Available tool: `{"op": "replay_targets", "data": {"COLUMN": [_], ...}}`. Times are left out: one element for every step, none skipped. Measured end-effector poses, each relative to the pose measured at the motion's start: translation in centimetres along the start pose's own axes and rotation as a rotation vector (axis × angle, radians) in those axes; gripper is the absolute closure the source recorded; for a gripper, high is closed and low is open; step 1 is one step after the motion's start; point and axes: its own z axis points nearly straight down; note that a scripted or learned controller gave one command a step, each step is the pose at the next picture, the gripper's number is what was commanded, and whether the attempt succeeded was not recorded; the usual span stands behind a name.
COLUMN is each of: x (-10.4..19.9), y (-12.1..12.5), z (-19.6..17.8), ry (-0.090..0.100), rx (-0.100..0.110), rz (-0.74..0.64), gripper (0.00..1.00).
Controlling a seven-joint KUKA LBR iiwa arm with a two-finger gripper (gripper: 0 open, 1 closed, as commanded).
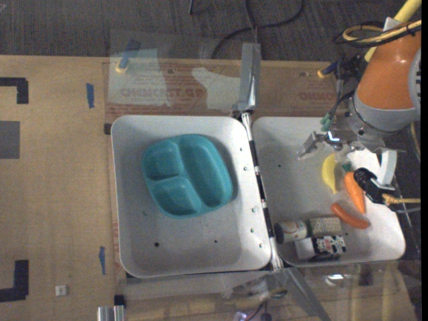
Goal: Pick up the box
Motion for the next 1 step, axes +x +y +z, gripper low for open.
{"op": "replay_targets", "data": {"x": [1.49], "y": [-0.61], "z": [11.25], "ry": [-0.001], "rx": [-0.005], "rz": [-0.375], "gripper": [0.00]}}
